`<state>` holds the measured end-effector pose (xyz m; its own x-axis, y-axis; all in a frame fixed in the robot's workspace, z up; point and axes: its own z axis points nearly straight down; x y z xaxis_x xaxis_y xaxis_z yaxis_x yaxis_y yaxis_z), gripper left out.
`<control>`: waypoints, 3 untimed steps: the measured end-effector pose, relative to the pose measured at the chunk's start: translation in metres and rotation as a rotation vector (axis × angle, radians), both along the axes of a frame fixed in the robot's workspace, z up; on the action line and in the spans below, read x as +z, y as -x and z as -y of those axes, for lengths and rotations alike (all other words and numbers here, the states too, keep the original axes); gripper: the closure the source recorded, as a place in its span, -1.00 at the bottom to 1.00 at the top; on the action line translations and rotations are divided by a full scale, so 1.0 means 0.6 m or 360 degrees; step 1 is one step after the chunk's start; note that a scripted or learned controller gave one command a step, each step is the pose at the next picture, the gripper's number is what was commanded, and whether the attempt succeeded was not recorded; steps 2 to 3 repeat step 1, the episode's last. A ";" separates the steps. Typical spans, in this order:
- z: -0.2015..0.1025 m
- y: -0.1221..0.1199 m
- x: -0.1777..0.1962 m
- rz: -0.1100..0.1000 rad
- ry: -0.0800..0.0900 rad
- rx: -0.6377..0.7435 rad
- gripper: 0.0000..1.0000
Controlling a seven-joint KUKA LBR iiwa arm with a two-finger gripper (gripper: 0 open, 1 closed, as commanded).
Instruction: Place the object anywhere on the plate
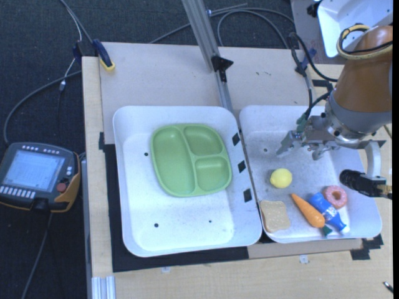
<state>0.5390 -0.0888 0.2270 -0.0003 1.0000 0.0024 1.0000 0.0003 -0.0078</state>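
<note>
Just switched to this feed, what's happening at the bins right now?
The arm reaches in over the right bin, its gripper hovering above the yellow ball. A bread slice, carrot, blue tube and pink donut lie along that bin's near edge. The green plate sits in the left bin, nothing on it yet.

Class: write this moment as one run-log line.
gripper: above right bin, holding nothing | plate: left bin, bare | lemon, carrot: right bin

Tan bench top, dark carpet floor, loose cables, teach pendant
</note>
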 end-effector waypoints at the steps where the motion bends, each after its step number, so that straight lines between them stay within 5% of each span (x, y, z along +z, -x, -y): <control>1: 0.000 -0.002 -0.071 0.0001 0.0001 -0.0002 -1.00; 3: 0.000 -0.002 -0.071 0.0001 0.0001 -0.0002 -1.00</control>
